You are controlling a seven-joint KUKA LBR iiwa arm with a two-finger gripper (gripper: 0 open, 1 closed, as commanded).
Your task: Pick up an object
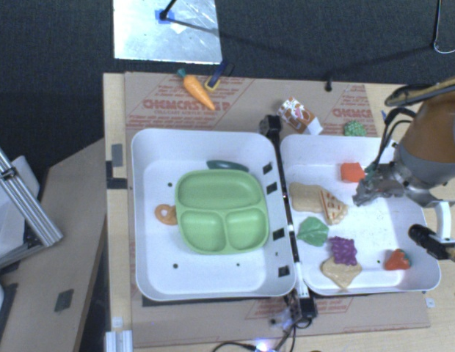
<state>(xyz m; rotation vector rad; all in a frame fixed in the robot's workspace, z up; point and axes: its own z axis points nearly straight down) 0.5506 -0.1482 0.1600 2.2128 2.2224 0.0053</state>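
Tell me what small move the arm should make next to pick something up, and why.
Probably a short drop and shift toward the orange block. The gripper hovers in the right bin just below that block, with nothing visible between its fingers, and the block sits apart from the other toys, so it looks like the easiest grab.

Hand hovers beside orange block (right bin).

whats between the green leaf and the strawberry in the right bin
In the camera view, the purple grapes lie between the green leaf and the strawberry; past the grapes it is bare bin floor.
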